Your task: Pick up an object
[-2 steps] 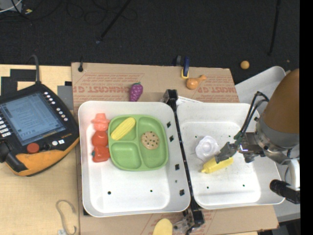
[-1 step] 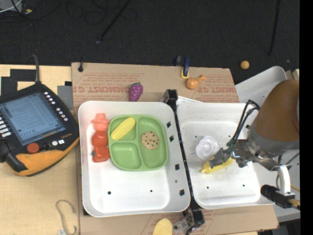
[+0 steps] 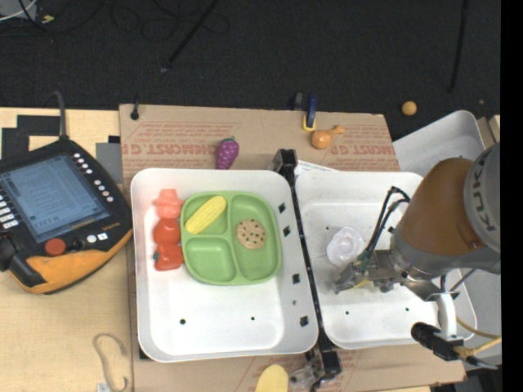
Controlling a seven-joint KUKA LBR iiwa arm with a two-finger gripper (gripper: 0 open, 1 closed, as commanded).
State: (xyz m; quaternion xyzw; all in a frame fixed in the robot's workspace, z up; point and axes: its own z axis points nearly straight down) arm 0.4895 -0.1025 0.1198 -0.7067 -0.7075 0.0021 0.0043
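Observation:
My gripper is low inside the right bin, near its left half. A clear plastic cup lies just above it in the view, close to the gripper tip; whether they touch I cannot make out. The grey arm reaches in from the right and covers that bin's right side. The left bin holds a green divided plate carrying a yellow corn cob and a cookie. Along the plate's left side lies a red and pink toy.
A teach pendant rests on the bench at the left. Behind the bins, on the cardboard, sit purple grapes and an orange gourd. A yellow lemon lies at the front edge. A black divider runs between the bins.

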